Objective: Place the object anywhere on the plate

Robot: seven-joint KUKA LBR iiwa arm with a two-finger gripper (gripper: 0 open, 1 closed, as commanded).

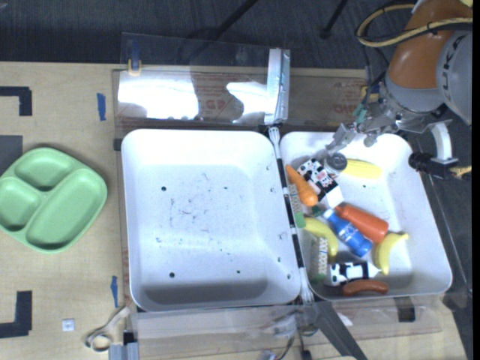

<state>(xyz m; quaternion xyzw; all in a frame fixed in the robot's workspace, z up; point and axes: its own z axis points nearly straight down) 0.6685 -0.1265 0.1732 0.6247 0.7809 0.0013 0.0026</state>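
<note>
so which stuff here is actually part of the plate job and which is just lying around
Part of the job:
- green plate, on the bench left of the bins
- gripper, over the right bin
- toys in that bin: carrot, yellow banana, blue bottle

Just lying about:
- left bin
- blue tape marks

Glossy green plastic plate (pixel 51 199) left of smooth white plastic bins (pixel 202 220); pale matt wood table (pixel 60 88); clear glossy panel (pixel 202 81) behind the bins.
</note>
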